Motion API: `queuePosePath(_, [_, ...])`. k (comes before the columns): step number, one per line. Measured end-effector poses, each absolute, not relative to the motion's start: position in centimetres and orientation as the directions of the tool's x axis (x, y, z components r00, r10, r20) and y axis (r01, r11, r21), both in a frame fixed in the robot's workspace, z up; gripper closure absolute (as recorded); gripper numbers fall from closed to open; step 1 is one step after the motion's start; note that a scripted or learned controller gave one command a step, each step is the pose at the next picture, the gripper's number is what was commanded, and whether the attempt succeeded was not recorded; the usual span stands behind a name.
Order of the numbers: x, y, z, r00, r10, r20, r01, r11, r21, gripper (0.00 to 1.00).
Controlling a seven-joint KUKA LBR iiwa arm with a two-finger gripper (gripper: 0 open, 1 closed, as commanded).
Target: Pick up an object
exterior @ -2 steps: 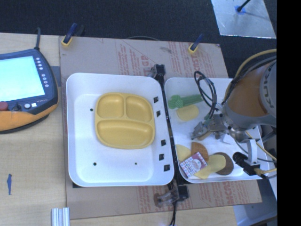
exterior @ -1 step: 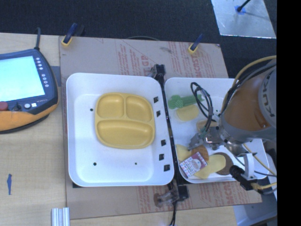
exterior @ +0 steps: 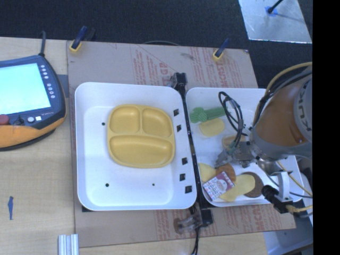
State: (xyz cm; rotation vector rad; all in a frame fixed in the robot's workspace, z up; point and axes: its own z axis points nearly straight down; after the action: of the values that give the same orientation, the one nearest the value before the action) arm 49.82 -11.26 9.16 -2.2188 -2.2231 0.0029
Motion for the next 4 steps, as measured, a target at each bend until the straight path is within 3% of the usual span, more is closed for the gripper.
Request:
queuePosePath(2, [47.6, -10.6, 9.2, -0.001, 1.0, 0.0, 1.0, 0.001, -0.003, 0.0])
queuePosePath(3, [47.6, -10.7, 10.2, 0.0, 1.0, 0.0, 1.0, 0.0, -0.004, 1.0])
queuePosePath(4, [53.8, -5.5, 19.8, -0.012, 1.0, 0.001, 1.0, 0.012, 0.011, 1.0])
